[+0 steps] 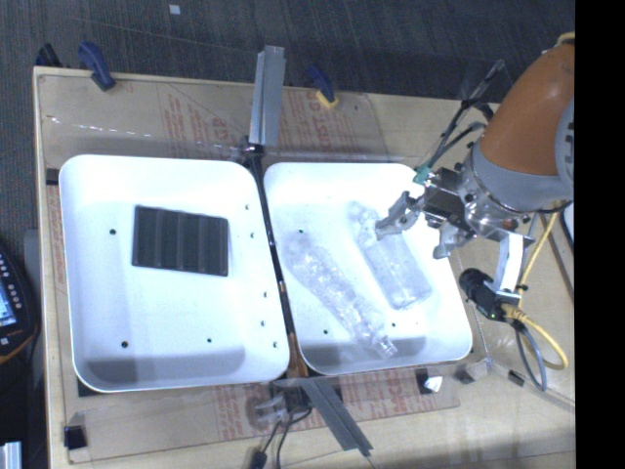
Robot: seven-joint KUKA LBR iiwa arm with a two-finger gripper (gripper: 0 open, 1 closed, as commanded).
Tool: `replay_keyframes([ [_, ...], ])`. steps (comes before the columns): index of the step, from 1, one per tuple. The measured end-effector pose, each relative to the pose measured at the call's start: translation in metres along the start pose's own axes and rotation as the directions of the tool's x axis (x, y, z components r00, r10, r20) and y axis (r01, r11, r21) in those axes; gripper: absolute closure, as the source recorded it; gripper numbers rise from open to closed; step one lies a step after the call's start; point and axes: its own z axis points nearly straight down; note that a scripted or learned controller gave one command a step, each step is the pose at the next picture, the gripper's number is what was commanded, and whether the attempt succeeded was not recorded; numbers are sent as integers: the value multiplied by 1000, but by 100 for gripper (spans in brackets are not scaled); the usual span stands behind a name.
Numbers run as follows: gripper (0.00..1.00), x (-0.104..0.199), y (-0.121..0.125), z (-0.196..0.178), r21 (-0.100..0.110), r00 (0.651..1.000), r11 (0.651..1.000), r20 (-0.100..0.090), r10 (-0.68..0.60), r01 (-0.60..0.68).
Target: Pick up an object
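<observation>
Gripper [408,213] over right bin [444,345] | grip state: cannot tell | two clear bottles [337,286] inside

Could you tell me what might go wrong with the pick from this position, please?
The two clear plastic bottles lie close together in the right bin, so the claw may nudge one while reaching the other. Their clear, rounded bodies look slippery. The near bottle sits close to the bin wall, leaving little room.

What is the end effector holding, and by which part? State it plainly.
Nothing that can be seen. The end effector hangs over the right bin, above the upper end of a clear plastic bottle, with no object between its fingers.
</observation>
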Motion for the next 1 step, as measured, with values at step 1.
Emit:
replay_keyframes([
  [1,0,-40,-17,27,4,986,986,1,169,-169],
])
